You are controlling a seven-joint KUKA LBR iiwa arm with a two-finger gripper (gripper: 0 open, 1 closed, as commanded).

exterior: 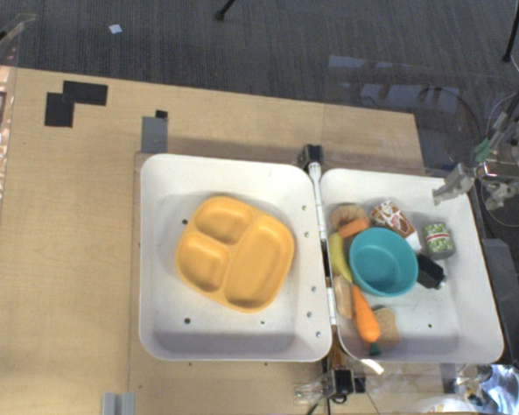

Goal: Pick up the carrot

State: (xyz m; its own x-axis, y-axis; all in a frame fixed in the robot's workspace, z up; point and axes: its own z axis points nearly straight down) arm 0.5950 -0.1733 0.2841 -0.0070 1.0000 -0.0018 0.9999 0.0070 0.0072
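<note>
The counter (81,261) is a pale wooden board set over a dark grey carpeted floor (252,35). Two shallow white bins lie on it side by side, touching along their inner rims: the left bin (147,327) sits near the counter's middle, the right bin (472,320) reaches toward its right edge. Black tape patches (71,101) are stuck flat near the far left corner. A grey bracket (155,134) stands just beyond the left bin's far left corner, another (118,406) at the near edge.
</note>
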